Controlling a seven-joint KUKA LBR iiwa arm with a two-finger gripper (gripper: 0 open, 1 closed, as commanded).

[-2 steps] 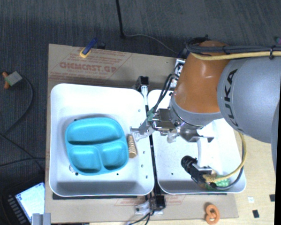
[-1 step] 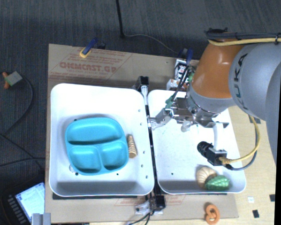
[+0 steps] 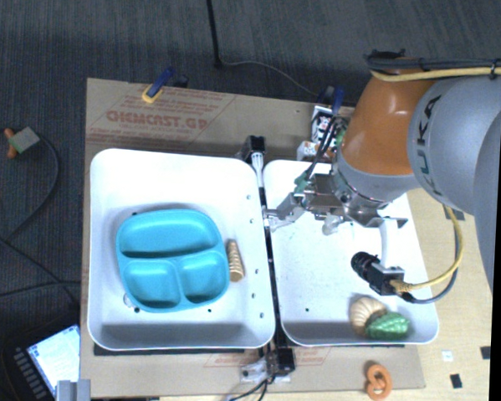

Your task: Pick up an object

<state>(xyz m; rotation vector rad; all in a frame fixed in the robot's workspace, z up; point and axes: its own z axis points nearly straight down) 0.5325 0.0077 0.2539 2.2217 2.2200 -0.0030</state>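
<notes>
My gripper (image 3: 315, 209) hangs over the upper left part of the right bin (image 3: 330, 279), under the orange band of the arm, and nothing shows in its grasp. A tan rounded object (image 3: 364, 310) and a green knobbly object (image 3: 388, 327) lie together in that bin's front right corner, well below and to the right of the gripper. In the left bin (image 3: 109, 188) rests a blue divided tray (image 3: 172, 258) with a small brown ridged object (image 3: 234, 260) against its right side.
The ridge between the two bins (image 3: 268, 263) runs just left of the gripper. A black cylinder with a yellow cable (image 3: 374, 271) hangs from the arm over the right bin. An orange ring (image 3: 378, 380) lies on the bench in front of the right bin.
</notes>
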